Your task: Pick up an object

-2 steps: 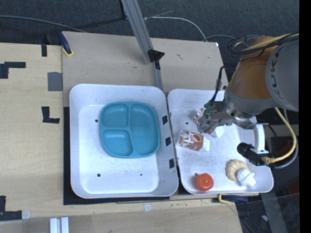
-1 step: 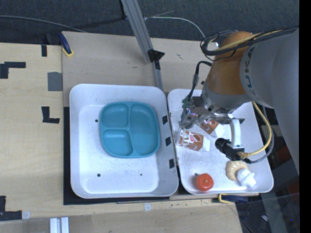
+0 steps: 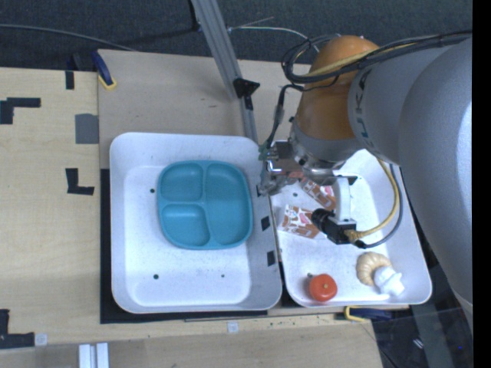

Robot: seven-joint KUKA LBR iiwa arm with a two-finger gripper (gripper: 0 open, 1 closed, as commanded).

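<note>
Here arm point(image 3: 399, 106) bent low; end effector point(image 3: 270, 176) over bin divider point(image 3: 270, 228)

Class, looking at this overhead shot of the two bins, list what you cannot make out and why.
- Gripper, camera view: finger state hidden by the wrist's bulk.
- Snack packets: partly covered by the arm; print too small to read.
- Right bin: its upper part is covered by the arm.
</note>
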